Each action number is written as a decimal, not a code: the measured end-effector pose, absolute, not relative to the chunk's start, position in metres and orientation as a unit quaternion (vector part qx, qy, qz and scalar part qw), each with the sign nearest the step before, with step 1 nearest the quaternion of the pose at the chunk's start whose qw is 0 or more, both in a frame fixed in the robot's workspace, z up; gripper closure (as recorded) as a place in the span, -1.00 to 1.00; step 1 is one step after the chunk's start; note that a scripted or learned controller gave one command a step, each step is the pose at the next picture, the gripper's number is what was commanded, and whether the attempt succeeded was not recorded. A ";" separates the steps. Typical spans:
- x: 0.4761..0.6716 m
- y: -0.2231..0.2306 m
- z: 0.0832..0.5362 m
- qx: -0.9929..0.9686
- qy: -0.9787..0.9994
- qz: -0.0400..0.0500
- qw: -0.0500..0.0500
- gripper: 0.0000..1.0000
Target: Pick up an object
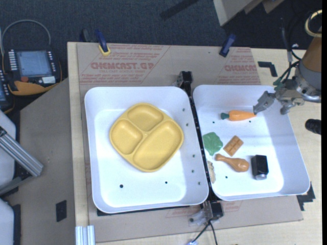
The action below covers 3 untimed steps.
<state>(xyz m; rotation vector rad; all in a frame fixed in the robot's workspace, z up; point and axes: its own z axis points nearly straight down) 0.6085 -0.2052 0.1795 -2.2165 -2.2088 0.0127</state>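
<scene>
The right bin (286,152) holds several small items. An orange carrot (239,115) lies near its back, a green leafy piece (212,143) at its left wall, a brown cracker (233,145) beside that, a tan drumstick (232,162) below, and a black block (259,166) to the drumstick's right. My gripper (273,106) hovers over the back right of this bin, just right of the carrot's tip. It is open, with nothing between its fingers.
The left bin (102,177) carries a yellow divided plate (146,136) at its middle. A black clamp (185,78) sits at the back where the two bins meet. A teach pendant (31,68) lies off the bench at far left.
</scene>
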 end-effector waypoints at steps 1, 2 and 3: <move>0.612 -0.205 0.188 -0.707 -0.707 0.000 0.000 -1.00; 0.607 -0.201 0.144 -0.707 -0.707 0.001 0.003 -1.00; 0.606 -0.200 0.091 -0.707 -0.707 0.001 0.003 -1.00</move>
